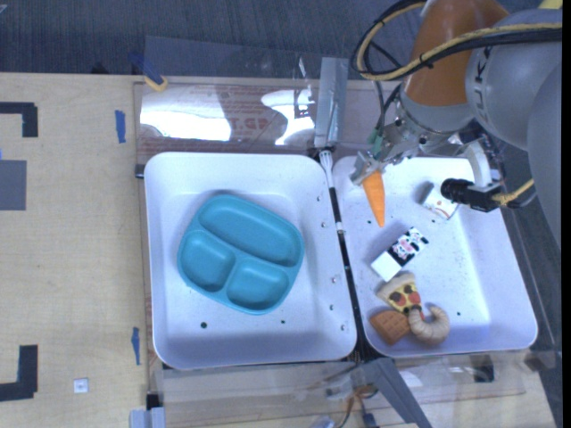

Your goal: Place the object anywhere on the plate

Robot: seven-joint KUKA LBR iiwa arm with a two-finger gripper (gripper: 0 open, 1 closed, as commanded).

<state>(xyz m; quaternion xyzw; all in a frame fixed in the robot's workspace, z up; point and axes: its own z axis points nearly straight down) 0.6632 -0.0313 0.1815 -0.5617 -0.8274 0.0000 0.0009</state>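
**Orange carrot at the gripper, above the right bin**

Orange and tapered, the carrot point(376, 198) hangs point-down over the far left part of the right bin point(500, 283), its broad top meeting the gripper point(371, 166). The fingers close on that top end, so the carrot is gripped between them. The arm point(482, 61), grey with an orange band, enters from the right and far side, with yellow and black cables looped over it.

The blue plate point(241, 252) lies in the middle of the left bin point(169, 328). It has three compartments: one long one on the far side and two smaller ones on the near side. The carrot is well apart from the plate, on the other side of the divider between the bins.

Other things in the right bin: a small white block point(440, 205) near the far right, beside a black part of the arm; a black-and-white cow toy point(409, 246) touching a white block point(386, 264) in the middle; nearer, a pizza slice toy point(401, 293), a brown cookie-like piece point(388, 327) and a tan ring point(431, 324), clustered and touching
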